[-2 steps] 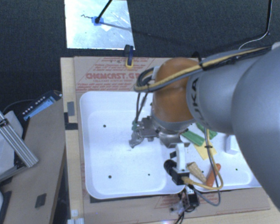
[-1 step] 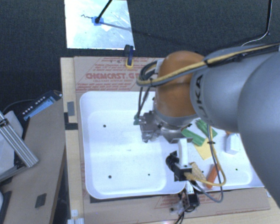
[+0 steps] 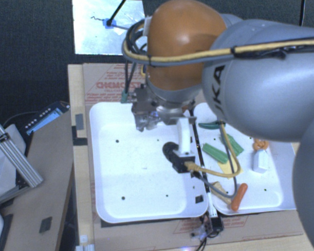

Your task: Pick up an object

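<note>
Gripper [image 3: 144, 117] hangs above the left bin [image 3: 113, 201]; whether it is open or closed cannot be told. Green block [image 3: 214, 152] lies well to the gripper's right.

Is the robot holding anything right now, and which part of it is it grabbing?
It cannot be told. The end effector hangs low over the left bin, and it is too blurred and shadowed to show whether anything is in its grasp.

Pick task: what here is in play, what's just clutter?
In play: gripper, green block, orange stick, white piece, right bin.
Lying about: left bin, blue-lit device, metal rail.
</note>
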{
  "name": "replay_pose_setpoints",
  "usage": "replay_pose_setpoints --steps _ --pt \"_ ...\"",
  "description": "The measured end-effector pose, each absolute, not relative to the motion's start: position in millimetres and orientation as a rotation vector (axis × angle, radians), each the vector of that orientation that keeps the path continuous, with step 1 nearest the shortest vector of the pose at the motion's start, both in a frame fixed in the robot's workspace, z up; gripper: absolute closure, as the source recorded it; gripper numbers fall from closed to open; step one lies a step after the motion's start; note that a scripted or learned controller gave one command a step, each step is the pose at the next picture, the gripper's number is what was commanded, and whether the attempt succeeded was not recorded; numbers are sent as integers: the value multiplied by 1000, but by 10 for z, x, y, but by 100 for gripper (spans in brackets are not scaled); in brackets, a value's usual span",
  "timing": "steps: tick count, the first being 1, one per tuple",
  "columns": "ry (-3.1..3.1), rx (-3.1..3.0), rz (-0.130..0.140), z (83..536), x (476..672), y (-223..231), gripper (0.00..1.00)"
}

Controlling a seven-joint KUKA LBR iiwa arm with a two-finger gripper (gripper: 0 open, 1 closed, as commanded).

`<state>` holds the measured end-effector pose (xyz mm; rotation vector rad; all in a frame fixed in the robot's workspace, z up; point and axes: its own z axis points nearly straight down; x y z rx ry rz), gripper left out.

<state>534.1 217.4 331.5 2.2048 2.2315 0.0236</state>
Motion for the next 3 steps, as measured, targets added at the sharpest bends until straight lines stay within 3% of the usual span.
replay_pose_setpoints --steps 1,2,3 --pt "2222 2211 20 4696 5533 1921 100" --pt "2233 2216 -11 3235 5468 2365 100" --pt "2222 2222 -3 3254 5094 1800 100"
